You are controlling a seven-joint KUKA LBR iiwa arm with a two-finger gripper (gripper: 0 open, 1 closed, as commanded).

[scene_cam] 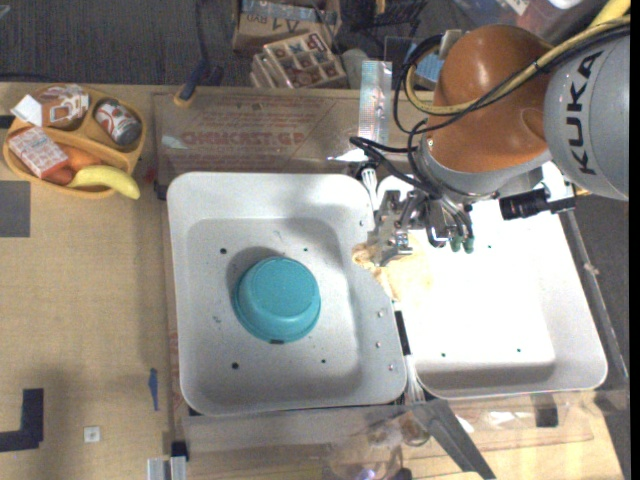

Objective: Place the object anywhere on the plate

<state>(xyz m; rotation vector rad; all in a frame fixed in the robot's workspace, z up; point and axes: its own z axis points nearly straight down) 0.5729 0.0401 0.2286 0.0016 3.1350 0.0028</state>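
Camera view: gripper point(392, 236) above the bins' shared edge, a small tan object point(366, 258) at its tip; whether the jaws clamp it, cannot tell. Probably light; grip across middle. Teal plate point(278, 299) waits left.

"KUKA" runs in dark letters down the grey arm point(600, 98) at about two o'clock. The red print on the cardboard point(250, 133) at twelve o'clock is too faint to read.
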